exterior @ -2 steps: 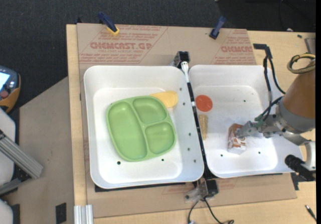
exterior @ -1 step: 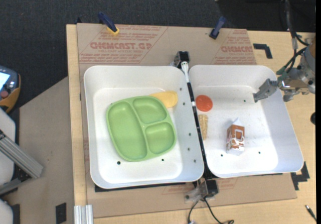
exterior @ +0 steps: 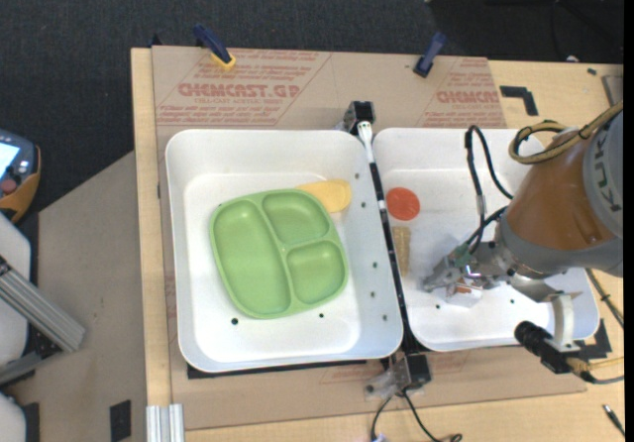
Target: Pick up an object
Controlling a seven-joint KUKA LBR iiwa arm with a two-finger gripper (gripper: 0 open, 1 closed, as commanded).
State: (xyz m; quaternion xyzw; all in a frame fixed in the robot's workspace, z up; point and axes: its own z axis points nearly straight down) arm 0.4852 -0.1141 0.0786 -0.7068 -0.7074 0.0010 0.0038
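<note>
Orange disc (exterior: pixel 402 202) lies in right bin (exterior: pixel 436 331) near the divider, tan stick (exterior: pixel 401 247) just below it, gripper (exterior: pixel 458 276) low beside both, likely positioned for a grab; finger state: cannot tell.

You could not tell how the claw (exterior: pixel 451 278) stood; it was blurred. The green tray (exterior: pixel 278 252) hid part of the yellow object (exterior: pixel 329 194).
</note>
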